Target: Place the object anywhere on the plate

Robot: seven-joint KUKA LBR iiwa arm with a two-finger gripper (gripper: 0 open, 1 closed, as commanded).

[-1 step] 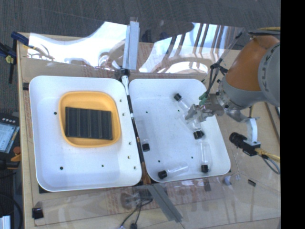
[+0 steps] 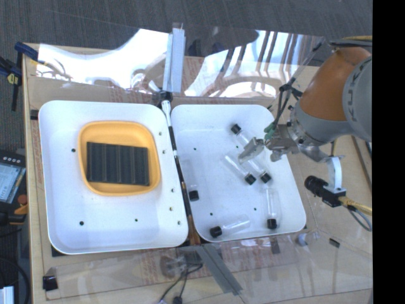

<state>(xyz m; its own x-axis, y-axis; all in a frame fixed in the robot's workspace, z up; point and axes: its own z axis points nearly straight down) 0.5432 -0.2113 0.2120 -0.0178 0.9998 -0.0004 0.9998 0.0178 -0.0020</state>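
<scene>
A yellow plate [image 2: 114,133] lies in the left bin [image 2: 60,189], and a dark ridged rectangular block [image 2: 118,163] rests flat on it. In the right bin [image 2: 209,138] lie several clear vials with black caps, among them one [image 2: 239,168] in the bin's middle right, one [image 2: 272,205] near the right wall and one [image 2: 229,225] by the front wall. My gripper [image 2: 254,149] hangs low over the right bin's middle right, just above the middle vial. Nothing is seen held in it.
The grey arm with its orange band [image 2: 329,94] reaches in from the right over the right bin's far corner. A black cap [image 2: 235,129] and a small black piece [image 2: 193,195] lie loose in the right bin. Cables and a clear sheet lie behind the bins.
</scene>
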